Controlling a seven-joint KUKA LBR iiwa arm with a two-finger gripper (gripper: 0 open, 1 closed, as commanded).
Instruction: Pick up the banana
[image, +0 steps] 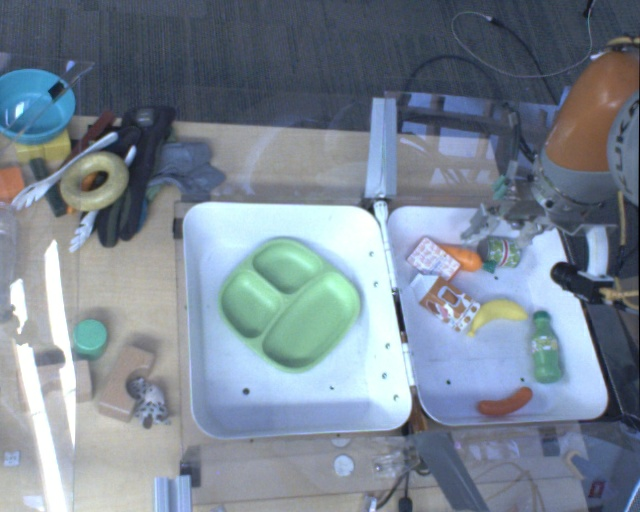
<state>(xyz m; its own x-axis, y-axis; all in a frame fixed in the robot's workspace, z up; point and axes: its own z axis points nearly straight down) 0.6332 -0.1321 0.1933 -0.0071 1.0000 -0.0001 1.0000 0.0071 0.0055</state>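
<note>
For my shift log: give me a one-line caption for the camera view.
Gripper poised over the right bin, above a green can; banana lies untouched mid-bin.

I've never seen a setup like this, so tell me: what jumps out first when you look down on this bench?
The big lime-green divided plastic plate fills the middle of the left white bin. In the right white bin lies a scatter of toy food: a small yellow banana, a green bottle, an orange carrot and a red sausage. The grey-and-orange robot arm looms over that bin's far right corner.
</note>
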